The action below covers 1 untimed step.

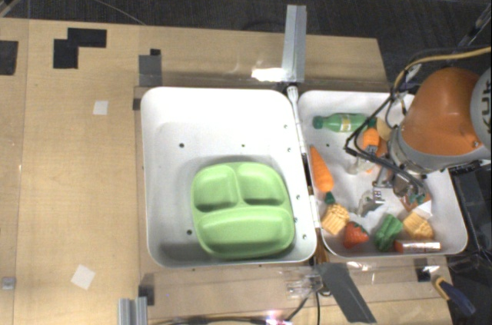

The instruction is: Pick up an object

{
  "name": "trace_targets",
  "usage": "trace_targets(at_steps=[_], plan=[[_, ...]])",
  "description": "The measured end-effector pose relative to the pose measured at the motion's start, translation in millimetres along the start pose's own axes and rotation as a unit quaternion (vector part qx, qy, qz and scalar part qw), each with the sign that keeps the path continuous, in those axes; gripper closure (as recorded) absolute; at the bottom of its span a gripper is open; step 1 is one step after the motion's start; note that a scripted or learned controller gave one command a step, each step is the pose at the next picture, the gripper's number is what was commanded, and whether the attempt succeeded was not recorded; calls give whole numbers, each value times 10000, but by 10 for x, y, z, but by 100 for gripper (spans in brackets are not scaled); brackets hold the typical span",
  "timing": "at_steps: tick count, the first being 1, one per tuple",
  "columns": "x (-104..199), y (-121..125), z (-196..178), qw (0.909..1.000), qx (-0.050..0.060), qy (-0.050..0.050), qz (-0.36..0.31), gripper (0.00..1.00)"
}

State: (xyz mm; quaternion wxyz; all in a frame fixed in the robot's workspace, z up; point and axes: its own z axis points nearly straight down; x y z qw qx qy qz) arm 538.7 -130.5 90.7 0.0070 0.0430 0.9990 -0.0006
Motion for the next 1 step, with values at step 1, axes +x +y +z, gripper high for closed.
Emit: trace_targets(at_steps=[1], plan=[[-534,260,16,9988,-4,-9,-489,0]])
